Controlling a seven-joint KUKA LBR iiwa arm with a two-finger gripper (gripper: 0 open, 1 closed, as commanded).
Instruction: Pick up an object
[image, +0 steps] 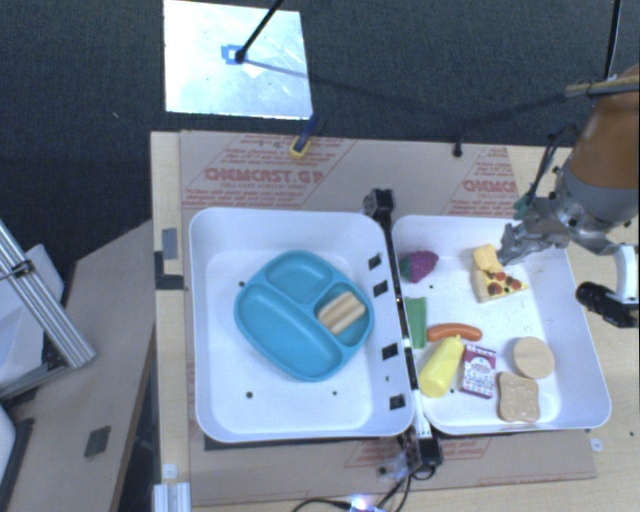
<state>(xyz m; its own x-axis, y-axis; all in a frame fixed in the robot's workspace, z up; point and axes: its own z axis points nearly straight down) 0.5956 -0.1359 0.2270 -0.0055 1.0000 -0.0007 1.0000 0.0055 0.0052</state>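
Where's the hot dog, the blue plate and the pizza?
hot dog (454, 332), camera view, middle of the sausage
blue plate (285, 318), camera view, bare big compartment
pizza (494, 275), camera view, middle of the slice

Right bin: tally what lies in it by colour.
Purple: 1, the grapes
Green: 1, the stick
Orange: 1, the sausage
Yellow: 2, the bottle and pizza slice
Red: 1, the box
Tan: 2, the round cracker and toast
Total: 8
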